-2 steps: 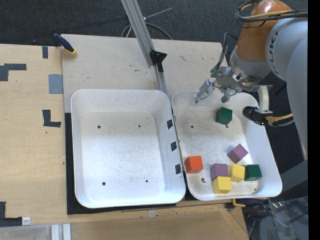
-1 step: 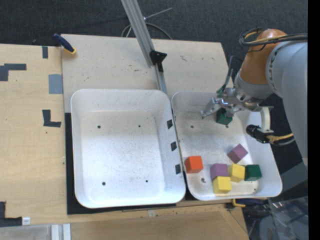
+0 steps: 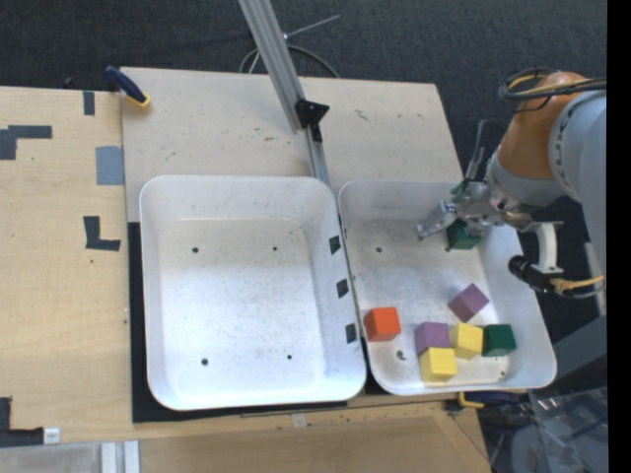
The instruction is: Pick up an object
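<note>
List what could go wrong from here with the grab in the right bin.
The claw sits at a green block close to the right bin's far wall; a lift may drag it against the rim. How firm the grip is cannot be judged, so the block could drop. The other blocks are tightly clustered.

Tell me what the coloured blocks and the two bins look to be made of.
The blocks, such as the orange block and yellow block, look like painted wood or matte plastic: flat colour, crisp edges, no shine; I cannot tell which. The left bin and right bin look like moulded white plastic with rounded rims, a smooth speckled surface and a slight sheen.
</note>
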You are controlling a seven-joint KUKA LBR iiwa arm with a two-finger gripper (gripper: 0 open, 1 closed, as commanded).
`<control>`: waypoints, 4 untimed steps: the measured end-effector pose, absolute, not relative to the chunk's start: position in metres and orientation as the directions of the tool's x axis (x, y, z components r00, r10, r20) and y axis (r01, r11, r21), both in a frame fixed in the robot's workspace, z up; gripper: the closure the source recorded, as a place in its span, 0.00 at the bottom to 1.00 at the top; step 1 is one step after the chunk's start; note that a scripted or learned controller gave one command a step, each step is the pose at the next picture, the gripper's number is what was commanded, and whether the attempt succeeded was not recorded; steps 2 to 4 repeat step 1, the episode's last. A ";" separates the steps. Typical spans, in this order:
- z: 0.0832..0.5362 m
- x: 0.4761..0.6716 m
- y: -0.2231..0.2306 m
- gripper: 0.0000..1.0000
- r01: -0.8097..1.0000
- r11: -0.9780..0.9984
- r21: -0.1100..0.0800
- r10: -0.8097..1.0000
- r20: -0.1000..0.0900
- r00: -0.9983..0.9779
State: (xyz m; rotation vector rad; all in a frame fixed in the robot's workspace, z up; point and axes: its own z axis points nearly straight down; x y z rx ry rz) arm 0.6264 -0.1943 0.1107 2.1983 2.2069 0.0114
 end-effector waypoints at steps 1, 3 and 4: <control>0.109 0.590 -0.207 0.00 1.000 0.004 0.027 1.000 -0.015 -0.003; 0.109 0.590 -0.207 0.00 1.000 0.004 0.027 1.000 -0.015 -0.003; 0.109 0.590 -0.207 0.00 1.000 0.004 0.027 1.000 -0.015 -0.003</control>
